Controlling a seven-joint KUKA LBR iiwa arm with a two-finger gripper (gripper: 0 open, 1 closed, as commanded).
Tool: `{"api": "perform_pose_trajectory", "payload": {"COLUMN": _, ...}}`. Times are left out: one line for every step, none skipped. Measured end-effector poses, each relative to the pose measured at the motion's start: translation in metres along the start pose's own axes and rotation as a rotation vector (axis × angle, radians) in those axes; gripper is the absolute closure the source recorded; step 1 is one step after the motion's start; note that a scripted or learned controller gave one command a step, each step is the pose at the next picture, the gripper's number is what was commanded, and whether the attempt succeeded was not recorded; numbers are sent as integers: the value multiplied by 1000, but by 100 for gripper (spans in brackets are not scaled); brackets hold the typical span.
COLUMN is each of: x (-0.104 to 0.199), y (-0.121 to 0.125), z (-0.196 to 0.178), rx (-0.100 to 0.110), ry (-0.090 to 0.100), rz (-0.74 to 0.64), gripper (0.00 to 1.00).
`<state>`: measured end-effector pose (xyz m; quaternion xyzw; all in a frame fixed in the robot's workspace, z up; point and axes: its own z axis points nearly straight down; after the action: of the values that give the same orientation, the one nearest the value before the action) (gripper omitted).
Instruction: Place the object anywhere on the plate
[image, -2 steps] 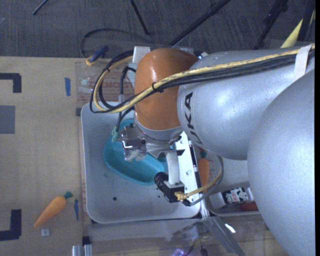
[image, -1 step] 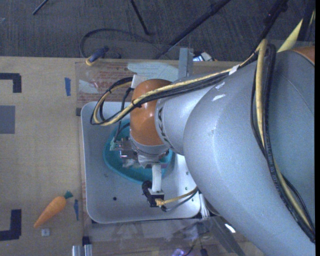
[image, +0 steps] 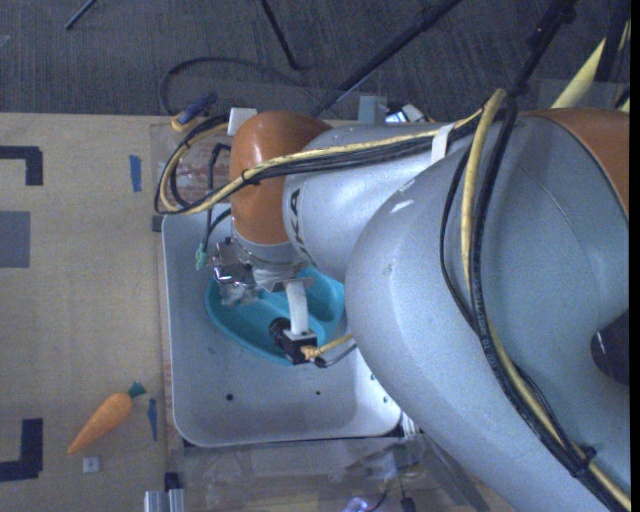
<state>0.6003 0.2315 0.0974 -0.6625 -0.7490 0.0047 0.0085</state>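
Hovering my claw (image: 237, 285) over the blue plate (image: 325, 297) in the white bin (image: 260, 400), I am judging placement underway; its grip I cannot tell. The carrot (image: 100, 420) is lying outside on the table (image: 80, 300), possibly needing fetching next.

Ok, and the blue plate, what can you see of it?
The blue plate is shallow with a raised rim and looks like smooth plastic. It lies flat on the floor of the white bin. The gripper hangs over it and hides its middle, while its left, lower and right parts show. Whether anything rests on it cannot be told.
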Motion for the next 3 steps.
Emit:
{"api": "perform_pose_trajectory", "payload": {"x": -28, "y": -69, "z": 1, "rx": -19, "ry": -3, "rz": 195, "gripper": 100}}
{"api": "perform_pose_trajectory", "payload": {"x": -28, "y": -68, "z": -9, "rx": -19, "ry": -2, "rz": 198, "gripper": 100}}
{"api": "perform_pose_trajectory", "payload": {"x": -28, "y": -68, "z": -18, "rx": -18, "ry": -1, "rz": 200, "gripper": 100}}
